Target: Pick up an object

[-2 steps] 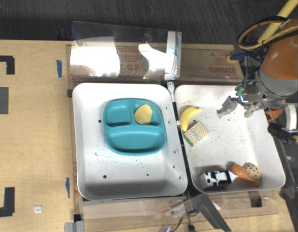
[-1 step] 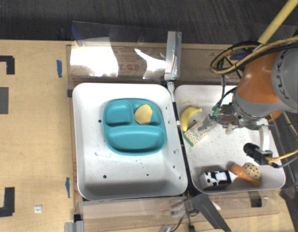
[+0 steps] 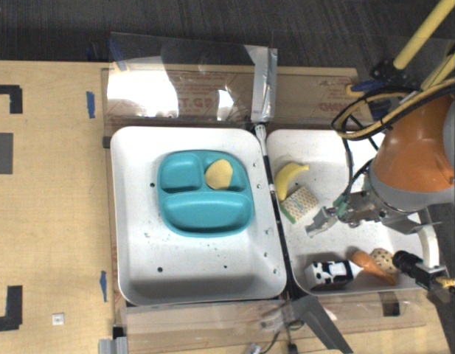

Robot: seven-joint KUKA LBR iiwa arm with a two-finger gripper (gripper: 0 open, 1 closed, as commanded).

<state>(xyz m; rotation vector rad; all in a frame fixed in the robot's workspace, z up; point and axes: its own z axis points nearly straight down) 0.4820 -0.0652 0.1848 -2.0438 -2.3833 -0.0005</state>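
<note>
The gripper [image 3: 321, 222] hangs low over the right bin [image 3: 327, 150], reaching in from the right under the grey arm with its orange band [image 3: 415, 153]. Whether its fingers are spread or closed cannot be told from this slant, and nothing is seen caught between them. Just to its left lies a small checkered packet [image 3: 299, 203], close to the fingertips, and beyond that, up and to the left, a yellow banana [image 3: 289, 176] rests near the bin's left wall. Below the gripper, toward the near edge of the bin, sit a black-and-white toy [image 3: 332, 272] and, to its right, an orange carrot-like piece [image 3: 371, 262] with a spotted object [image 3: 384, 257] beside it. Well to the gripper's left, in the left bin [image 3: 139, 257], a teal divided plate [image 3: 205, 209] carries a yellow lump [image 3: 219, 173] in its upper right compartment. Both bins stand on the tabletop [image 3: 46, 198].
</note>
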